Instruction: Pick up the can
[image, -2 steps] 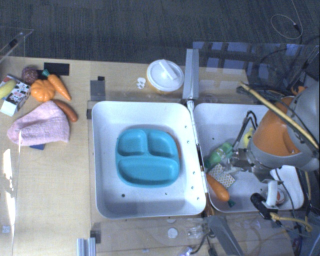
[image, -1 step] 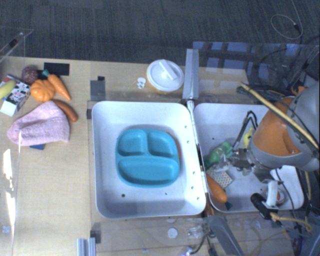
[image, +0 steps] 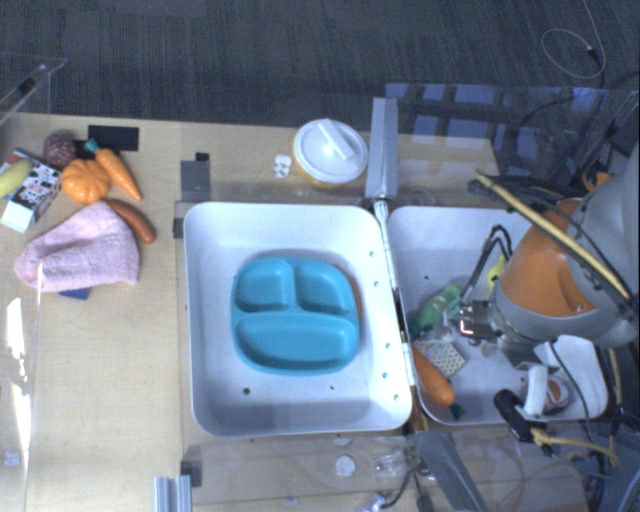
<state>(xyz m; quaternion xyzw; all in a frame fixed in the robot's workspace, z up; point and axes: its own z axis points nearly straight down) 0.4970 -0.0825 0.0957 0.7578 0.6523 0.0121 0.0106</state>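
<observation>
My gripper (image: 468, 324) hangs low over the left half of the right bin (image: 440, 232), below the arm's orange band (image: 540, 272). The wrist hides its tips. Right beside it on the left lies a green item (image: 436, 305), and just under it a small checked packet (image: 441, 357). An orange carrot (image: 435, 379) rests at the bin's front left corner. A small white cylinder with red on it (image: 541, 390), possibly the can, lies near the bin's front right, apart from the gripper.
The left bin (image: 210, 330) holds a blue divided plate (image: 296, 314). A white round lid (image: 331, 150) sits behind the bins. On the bench's far left are a pink cloth (image: 80, 250) and toy vegetables (image: 100, 178). Cables (image: 545, 230) cross over the arm.
</observation>
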